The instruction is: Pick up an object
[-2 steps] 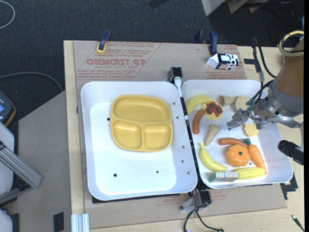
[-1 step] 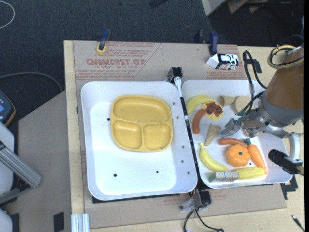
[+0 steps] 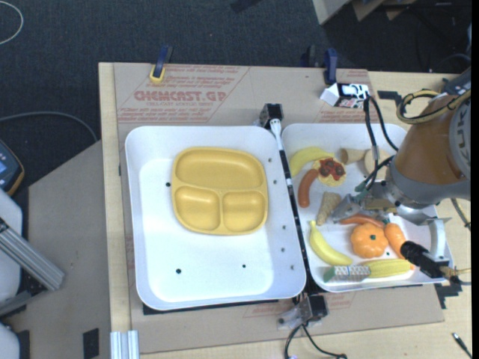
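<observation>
My gripper (image 3: 353, 209) hangs low in the right bin (image 3: 296, 142), over the middle of a pile of toy food. Just below it lie an orange (image 3: 367, 241), a carrot (image 3: 394, 237) and a thin red-orange piece (image 3: 364, 220). A tan wedge (image 3: 325, 207) lies right beside the gripper on its left. Further left are a red sausage (image 3: 304, 188), a yellow banana (image 3: 309, 158) and a red-topped piece (image 3: 331, 170). A second banana (image 3: 325, 247) and a corn cob (image 3: 383, 269) lie along the near wall. The arm's body hides the bin's right part.
The left bin (image 3: 153, 260) holds a yellow divided plate (image 3: 221, 189) toward its back. A black clamp (image 3: 271, 114) sits where the two bins meet. Cables (image 3: 372, 126) run over the right bin's far corner.
</observation>
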Controlling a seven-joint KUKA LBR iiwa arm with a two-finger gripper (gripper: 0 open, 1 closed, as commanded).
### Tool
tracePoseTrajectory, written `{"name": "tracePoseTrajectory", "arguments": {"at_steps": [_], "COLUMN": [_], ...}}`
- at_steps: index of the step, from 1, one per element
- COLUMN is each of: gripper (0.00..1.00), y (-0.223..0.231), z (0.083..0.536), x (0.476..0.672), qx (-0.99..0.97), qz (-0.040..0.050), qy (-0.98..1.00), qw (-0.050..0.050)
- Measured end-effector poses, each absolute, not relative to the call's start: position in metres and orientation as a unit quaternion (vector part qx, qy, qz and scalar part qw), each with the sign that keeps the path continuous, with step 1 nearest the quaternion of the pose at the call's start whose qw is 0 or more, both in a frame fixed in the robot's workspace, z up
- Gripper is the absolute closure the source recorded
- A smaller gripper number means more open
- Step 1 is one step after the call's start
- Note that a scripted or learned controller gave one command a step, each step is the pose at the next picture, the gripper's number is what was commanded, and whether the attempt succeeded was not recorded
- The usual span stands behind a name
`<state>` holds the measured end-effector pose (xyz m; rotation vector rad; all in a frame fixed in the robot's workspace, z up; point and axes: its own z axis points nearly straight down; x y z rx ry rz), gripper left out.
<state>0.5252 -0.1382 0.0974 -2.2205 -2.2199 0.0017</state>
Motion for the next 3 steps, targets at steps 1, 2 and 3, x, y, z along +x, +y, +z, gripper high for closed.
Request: {"name": "tracePoseTrajectory", "arguments": {"at_steps": [1,2,3], "gripper": [0.0,1.0,1.0], "y": [-0.138,-0.138,-0.138], "z": [0.084,0.095,0.159], "x": [0.525,0.526,0.528], "qx": [-0.707,-0.708,-0.707], "qz": [0.0008,-0.0003,-0.0019], "qy": [-0.707,-0.707,-0.707], "qw": [0.002,0.0,-0.004]}}
